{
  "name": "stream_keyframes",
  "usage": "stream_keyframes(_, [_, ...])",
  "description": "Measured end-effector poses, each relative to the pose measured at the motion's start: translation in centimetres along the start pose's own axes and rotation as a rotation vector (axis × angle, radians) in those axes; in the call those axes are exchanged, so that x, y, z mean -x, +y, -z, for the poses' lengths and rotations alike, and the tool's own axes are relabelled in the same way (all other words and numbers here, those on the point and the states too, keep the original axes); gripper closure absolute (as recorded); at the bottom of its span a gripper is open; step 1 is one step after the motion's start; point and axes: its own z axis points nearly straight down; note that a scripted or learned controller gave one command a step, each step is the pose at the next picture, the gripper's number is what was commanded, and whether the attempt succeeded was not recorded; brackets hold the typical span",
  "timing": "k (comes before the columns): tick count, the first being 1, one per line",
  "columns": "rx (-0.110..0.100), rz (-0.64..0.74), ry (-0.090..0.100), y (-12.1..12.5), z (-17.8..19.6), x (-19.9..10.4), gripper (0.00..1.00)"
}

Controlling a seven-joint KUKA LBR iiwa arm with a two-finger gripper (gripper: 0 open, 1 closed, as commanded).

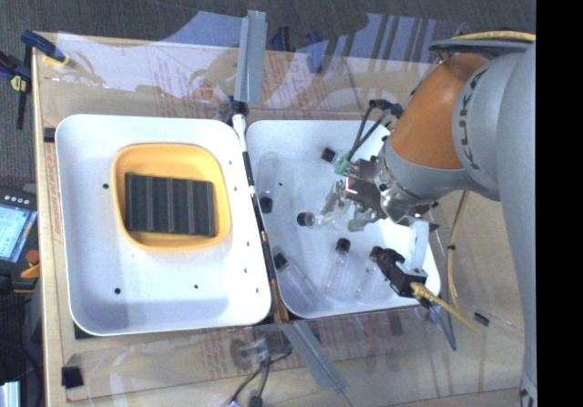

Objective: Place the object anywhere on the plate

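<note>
A grey robot arm with an orange band reaches in over the right-hand white bin, its hand hanging low above the bin floor. This looks like the pick-up step: nothing rests on the plate yet, and the object has still to be taken.

Whether the hand is spread or closed cannot be told. Clear, glassy shapes sit right beneath and beside it and blur its outline. Nothing can be confirmed as held.

Just to the camera's left of the hand, nearly touching it, lies a small clear object with a dark cap. It is probably the thing to be moved, though that is a judgement. Nearer the camera from the hand lie two more clear, vial-like pieces with dark caps; they are faint and hard to make out.

Well off to the camera's left of the hand, in the left-hand white bin, sits the yellow plate, with a dark ridged panel at its centre.

The next move calls for a secure hold on the object, a lift clear of the wall between the bins, and a carry across to the plate.
</note>
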Motion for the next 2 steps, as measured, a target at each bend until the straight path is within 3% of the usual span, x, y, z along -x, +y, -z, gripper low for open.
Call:
stream_keyframes(1, [0.002, 0.1, -0.002, 3.9, -3.1, -3.3, 1.0])
stream_keyframes(2, [0.004, 0.245, -0.005, 4.4, -0.3, -9.1, 1.0])
